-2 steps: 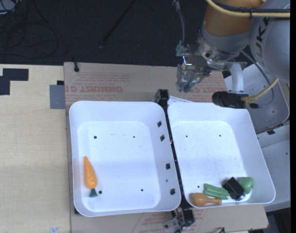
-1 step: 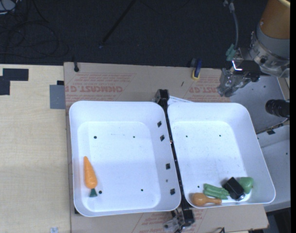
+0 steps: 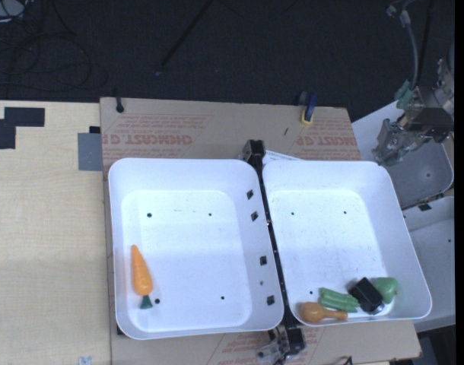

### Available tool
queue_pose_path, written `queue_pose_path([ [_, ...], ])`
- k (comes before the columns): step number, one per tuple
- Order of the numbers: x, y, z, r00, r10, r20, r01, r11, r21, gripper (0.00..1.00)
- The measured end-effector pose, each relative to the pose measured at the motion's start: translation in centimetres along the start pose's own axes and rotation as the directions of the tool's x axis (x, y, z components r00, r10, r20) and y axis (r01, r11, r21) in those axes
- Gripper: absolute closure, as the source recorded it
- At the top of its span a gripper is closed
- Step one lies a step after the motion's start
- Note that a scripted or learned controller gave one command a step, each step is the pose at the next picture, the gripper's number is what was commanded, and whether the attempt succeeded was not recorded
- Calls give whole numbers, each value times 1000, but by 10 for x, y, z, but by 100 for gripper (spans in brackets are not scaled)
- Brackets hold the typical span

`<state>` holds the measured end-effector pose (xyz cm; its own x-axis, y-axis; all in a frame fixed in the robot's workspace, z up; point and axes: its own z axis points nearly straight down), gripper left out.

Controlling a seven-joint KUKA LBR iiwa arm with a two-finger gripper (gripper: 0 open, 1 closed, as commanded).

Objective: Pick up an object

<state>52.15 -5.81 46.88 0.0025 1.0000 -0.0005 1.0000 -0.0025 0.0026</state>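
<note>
Pre-grasp — your pincer (image 3: 389,144) parked beyond the right bin's (image 3: 414,265) far corner, grip state unreadable; next, bring it in toward the black block (image 3: 367,294) cluster — carrot (image 3: 141,272) lies farther.

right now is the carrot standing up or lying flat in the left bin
Lying flat. The carrot rests lengthwise on the floor of the left bin, near its left wall, with its green top pointing toward the near edge.

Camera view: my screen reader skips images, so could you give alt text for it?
Two white bins sit side by side: the left bin holds a carrot near its front-left corner; the right bin holds an orange pear, green vegetables and a black block clustered at its front.
</note>
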Motion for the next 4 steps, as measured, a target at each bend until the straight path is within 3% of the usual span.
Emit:
queue_pose_path([
  [1,36,32,100,1000,-6,-1,6,1000,15,100],
  [2,111,16,-78,1000,-12,-4,12,1000,-13,100],
  [3,144,35,74,1000,-6,2,6,1000,21,100],
  [4,156,59,4,1000,-5,-1,5,1000,-1,100],
])
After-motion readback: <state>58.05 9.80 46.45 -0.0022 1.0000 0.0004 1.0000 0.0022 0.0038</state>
